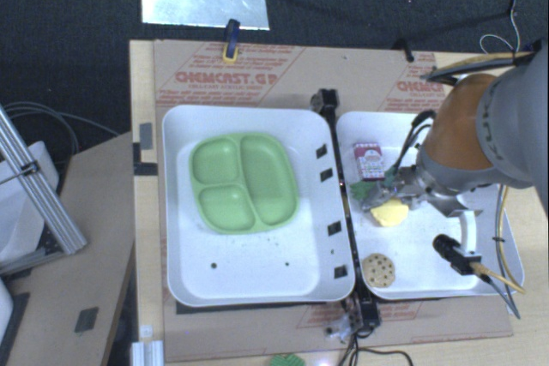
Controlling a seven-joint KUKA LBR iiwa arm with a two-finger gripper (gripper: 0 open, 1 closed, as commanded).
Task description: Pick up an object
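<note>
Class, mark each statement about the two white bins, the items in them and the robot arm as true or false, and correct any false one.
1. The green divided plate lies in the left bin. True.
2. The cookie lies in the left bin. False: it is in the right bin, near its front edge.
3. The small red box sits in the right bin. True.
4. The green plate has five compartments. False: it has three.
5. The yellow object lies in the right bin, close by the arm's wrist end. True.
</note>
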